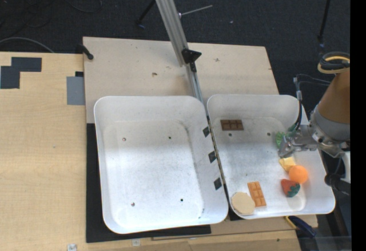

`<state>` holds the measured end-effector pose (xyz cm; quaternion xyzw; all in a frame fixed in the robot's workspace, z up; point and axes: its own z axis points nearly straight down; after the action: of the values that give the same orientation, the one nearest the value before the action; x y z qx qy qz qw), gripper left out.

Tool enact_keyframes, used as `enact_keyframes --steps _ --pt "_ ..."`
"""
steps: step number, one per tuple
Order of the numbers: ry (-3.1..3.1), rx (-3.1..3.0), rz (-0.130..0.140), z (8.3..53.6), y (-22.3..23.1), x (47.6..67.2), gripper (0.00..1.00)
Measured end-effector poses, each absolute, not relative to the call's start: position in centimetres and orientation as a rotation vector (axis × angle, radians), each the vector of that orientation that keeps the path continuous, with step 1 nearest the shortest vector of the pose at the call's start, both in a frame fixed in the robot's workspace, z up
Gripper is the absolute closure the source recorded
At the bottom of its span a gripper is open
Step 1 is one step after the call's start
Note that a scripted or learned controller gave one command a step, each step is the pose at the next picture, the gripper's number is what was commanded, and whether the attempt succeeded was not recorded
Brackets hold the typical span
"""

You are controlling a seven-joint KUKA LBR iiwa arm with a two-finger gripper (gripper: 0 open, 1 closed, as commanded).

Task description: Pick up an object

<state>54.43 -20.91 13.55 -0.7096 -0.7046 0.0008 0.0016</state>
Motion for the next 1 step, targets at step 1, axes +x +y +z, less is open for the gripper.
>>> enact_keyframes --steps 1 --pt "-2.214 -2.231 -0.001 17.89 -21.11 54.02 1.0"
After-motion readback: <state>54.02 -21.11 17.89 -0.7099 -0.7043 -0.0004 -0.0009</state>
